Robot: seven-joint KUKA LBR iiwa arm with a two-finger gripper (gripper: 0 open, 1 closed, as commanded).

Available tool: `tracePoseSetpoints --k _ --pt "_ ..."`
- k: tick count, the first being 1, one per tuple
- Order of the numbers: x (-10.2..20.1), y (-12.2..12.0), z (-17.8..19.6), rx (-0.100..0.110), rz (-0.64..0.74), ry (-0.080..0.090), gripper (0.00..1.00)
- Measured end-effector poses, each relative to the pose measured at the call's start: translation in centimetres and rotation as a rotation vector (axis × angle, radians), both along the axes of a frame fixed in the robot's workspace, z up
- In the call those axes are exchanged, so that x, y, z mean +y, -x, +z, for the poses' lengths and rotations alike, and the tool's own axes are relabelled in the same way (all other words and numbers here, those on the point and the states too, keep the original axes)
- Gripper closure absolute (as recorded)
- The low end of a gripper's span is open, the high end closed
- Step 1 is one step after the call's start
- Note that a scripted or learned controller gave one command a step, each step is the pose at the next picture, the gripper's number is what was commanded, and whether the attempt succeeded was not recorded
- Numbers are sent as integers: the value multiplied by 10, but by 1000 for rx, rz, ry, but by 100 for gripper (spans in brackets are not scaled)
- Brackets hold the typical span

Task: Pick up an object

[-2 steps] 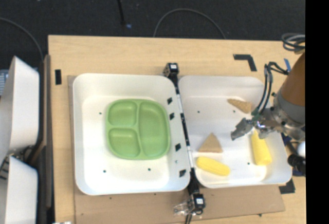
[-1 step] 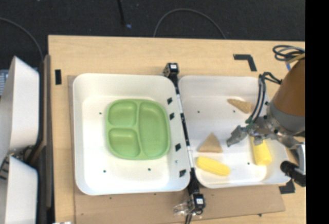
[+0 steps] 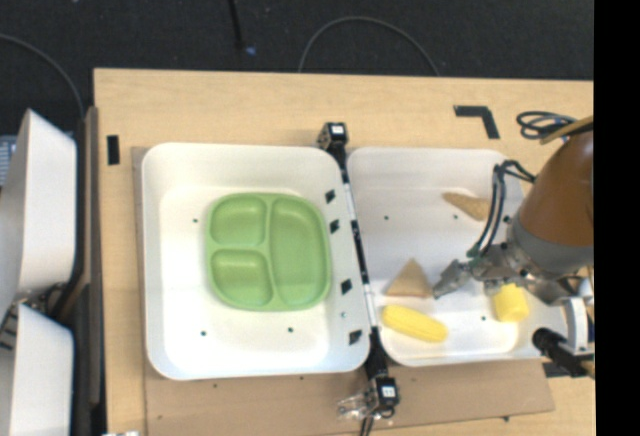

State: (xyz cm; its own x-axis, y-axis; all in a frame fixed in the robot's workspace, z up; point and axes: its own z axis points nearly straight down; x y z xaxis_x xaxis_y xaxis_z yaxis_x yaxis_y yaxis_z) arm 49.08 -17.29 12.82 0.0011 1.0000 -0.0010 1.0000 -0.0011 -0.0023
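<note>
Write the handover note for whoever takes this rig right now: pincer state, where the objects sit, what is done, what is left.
Pincer: low in the right bin, tips beside the tan wedge; whether it is open or shut cannot be told, and nothing is seen held in it.
Objects: tan wedge near the right bin's left wall; long yellow piece in front of it by the near rim; small yellow block near the arm; a tan piece farther back. Green divided plate in the left bin.
Done: arm brought down among the objects.
Left: grasp one and lift it out.

Green plate (image 3: 268,250), yellow corn (image 3: 414,323), white bins (image 3: 160,224).
</note>
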Motion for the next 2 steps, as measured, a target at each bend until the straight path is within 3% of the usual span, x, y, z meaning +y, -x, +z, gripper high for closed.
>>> tracePoseSetpoints --k 1,2 --pt "-2 -2 -24 -7 -2 1 0" --pt "-2 -1 -16 -7 -6 1 100"
